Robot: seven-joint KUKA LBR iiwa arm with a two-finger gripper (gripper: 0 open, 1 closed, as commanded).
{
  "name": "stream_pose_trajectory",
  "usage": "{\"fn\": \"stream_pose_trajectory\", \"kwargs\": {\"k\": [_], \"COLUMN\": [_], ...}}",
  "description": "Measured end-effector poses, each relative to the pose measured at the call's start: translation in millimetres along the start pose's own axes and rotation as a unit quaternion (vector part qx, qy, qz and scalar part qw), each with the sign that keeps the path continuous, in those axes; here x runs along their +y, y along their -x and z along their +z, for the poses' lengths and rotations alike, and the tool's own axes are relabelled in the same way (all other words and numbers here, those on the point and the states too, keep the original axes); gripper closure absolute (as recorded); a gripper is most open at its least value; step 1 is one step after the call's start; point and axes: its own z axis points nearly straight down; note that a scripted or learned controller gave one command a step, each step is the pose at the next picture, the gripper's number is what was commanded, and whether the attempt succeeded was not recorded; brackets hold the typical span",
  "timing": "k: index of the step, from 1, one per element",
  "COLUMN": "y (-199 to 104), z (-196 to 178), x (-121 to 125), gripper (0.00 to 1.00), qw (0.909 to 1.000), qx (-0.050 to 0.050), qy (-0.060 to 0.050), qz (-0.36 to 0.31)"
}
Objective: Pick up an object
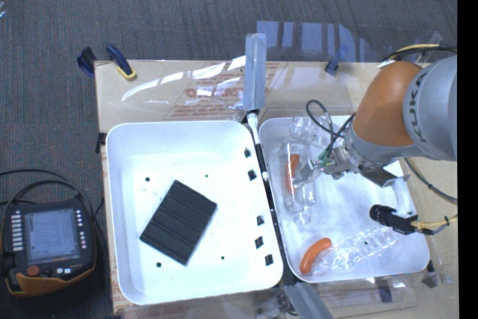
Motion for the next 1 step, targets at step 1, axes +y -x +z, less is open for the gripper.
{"fn": "stream_pose_trajectory", "kwargs": {"k": [1], "y": [-6.7], "z": [-13.0], "x": [10.8], "gripper": [0.00], "qw": [0.9998], "qx": [0.002], "qy": [-0.015], "qz": [-0.012]}}
